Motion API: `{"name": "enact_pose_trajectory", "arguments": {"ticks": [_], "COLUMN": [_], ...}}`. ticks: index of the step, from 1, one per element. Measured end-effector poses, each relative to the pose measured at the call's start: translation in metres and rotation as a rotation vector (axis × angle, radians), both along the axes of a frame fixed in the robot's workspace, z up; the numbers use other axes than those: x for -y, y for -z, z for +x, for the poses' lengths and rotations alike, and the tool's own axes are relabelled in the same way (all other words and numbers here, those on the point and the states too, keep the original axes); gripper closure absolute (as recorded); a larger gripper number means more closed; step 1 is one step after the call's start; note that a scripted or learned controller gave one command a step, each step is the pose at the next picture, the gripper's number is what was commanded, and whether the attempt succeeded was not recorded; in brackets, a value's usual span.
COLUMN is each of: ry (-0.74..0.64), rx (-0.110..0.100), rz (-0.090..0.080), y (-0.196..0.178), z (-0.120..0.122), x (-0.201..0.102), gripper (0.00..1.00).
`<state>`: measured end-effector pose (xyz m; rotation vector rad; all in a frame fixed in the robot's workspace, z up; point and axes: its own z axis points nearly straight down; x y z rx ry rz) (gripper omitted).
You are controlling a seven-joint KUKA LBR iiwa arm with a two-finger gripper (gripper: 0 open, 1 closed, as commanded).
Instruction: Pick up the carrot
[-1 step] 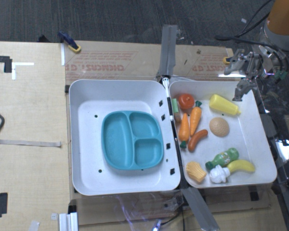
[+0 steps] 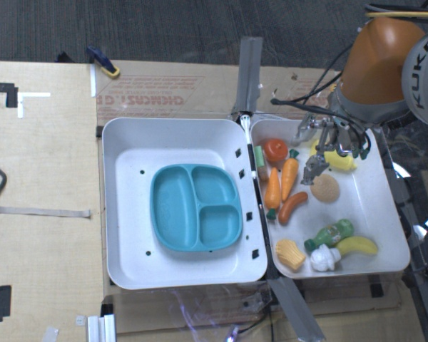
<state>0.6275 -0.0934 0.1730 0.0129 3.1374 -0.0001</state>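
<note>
Orange carrots (image 2: pixel 289 177), 2; 1 tomato (image 2: pixel 275 149)

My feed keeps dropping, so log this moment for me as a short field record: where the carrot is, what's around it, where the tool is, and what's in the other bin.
target: carrot, lying in the right bin, near its left wall
beside it: second orange carrot-like piece on its left, tomato above, sausage below
tool: tool hangs just right of the carrot, nothing seen held
tool neighbours: round bun, yellow piece
left bin: blue divided plate
</note>
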Motion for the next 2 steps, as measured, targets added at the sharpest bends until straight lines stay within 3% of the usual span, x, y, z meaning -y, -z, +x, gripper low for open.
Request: {"name": "enact_pose_trajectory", "arguments": {"ticks": [1,2], "ry": [0.15,0.241], "rx": [-0.001,0.002], "rz": [0.0,0.0], "y": [0.08,0.079], "z": [-0.007,0.003], "x": [0.004,0.002], "gripper": [0.0,0.0]}}
